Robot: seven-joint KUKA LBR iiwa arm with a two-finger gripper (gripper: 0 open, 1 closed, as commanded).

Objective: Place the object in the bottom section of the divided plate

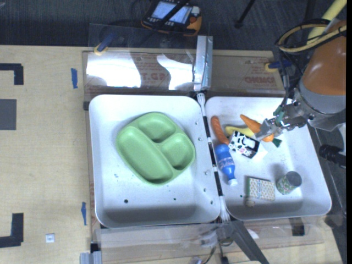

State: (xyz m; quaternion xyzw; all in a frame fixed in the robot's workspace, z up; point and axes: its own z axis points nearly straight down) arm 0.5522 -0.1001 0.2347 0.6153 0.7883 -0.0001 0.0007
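Up at the far right, the gripper [273, 126] hangs over the right bin [313, 164], just above the carrot [252, 124]; how its grip stands I cannot tell. Leftward, the green divided plate [155, 147] sits in the left bin [104, 164].

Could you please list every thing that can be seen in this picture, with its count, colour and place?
shallow plastic bins: 2, white, side by side on the bench
divided plastic plate: 1, green, left bin
plastic bottle: 1, blue, right bin, near the divider
carrot-shaped toys: 2, orange, right bin, far part
cow-patterned item: 1, black and white, right bin
flat patterned box: 1, greenish, right bin, near part
small can: 1, green with grey top, right bin
handheld screen device: 1, dark, beyond the bins
gripper: 1, grey, over the right bin
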